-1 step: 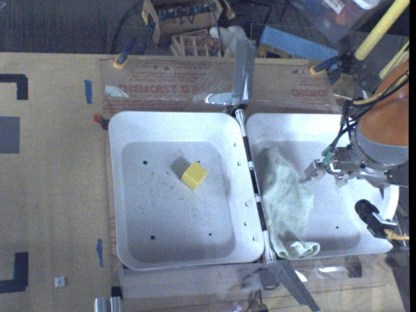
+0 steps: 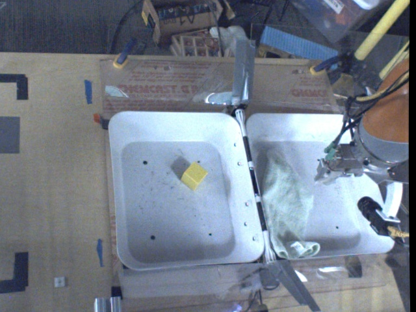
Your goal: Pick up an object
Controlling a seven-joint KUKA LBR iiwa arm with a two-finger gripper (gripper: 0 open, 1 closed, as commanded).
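Note:
A small yellow block lies near the middle of the left bin. A pale green crumpled cloth stretches along the left side of the right bin, down to its front edge. My gripper hangs over the right bin, just right of the cloth's upper part, with the arm coming in from the right. Nothing shows between it and the bin floor.
A metal divider stands behind the seam between the two bins. Cardboard boxes and clutter sit beyond the bench's back edge. The wooden bench top spreads to the left of the bins.

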